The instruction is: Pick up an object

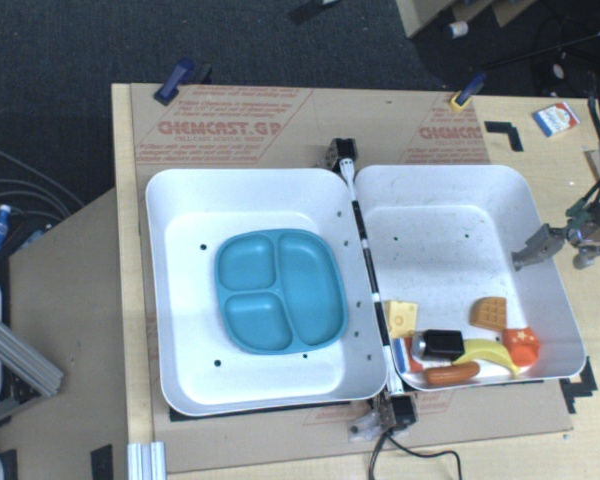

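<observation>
Several toy foods lie in the near corner of the right bin (pixel 450 193): a yellow cheese wedge (pixel 403 318), a black block (pixel 443 344), a red sausage (pixel 452 373), a yellow banana (pixel 490 354), a brown waffle (pixel 488 313) and an orange-red piece (pixel 521 344). My gripper (pixel 553 257) hangs over the right bin's right rim, above and to the right of the waffle. It is open, with nothing between its fingers.
The left bin (pixel 180 203) holds a blue divided plate (pixel 279 290). A black divider strip (pixel 362 248) runs between the bins. Clamps (pixel 174 81) and a small blue-white card (pixel 555 118) sit on the bench's far side.
</observation>
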`<state>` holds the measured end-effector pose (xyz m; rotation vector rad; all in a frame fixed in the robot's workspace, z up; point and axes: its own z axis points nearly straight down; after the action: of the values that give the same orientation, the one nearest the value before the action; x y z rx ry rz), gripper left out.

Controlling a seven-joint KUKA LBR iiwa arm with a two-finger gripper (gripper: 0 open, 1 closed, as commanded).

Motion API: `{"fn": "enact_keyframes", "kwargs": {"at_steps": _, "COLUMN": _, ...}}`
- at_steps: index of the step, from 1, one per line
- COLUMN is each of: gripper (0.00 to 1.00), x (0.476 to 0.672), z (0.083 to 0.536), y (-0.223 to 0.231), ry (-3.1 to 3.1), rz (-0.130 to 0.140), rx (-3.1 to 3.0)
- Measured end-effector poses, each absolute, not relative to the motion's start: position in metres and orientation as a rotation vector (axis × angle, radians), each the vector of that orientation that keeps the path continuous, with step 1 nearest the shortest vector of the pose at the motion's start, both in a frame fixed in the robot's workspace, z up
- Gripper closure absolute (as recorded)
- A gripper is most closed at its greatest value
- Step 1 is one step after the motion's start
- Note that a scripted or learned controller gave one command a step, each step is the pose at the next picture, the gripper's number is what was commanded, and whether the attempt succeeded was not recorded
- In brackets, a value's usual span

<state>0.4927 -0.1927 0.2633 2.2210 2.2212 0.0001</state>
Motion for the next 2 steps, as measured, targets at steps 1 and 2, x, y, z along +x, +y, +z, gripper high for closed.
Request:
{"fn": "enact_keyframes", "kwargs": {"at_steps": 1, "gripper": 0.00, "x": 0.4789, "z": 0.0844, "y": -0.1980, "ry": 2.221, "rz": 0.000, "rx": 2.222}}
{"fn": "enact_keyframes", "kwargs": {"at_steps": 2, "gripper": 1.00, "x": 0.4791, "z": 0.0941, "y": -0.1980, "ry": 2.219, "rz": 0.001, "rx": 2.222}}
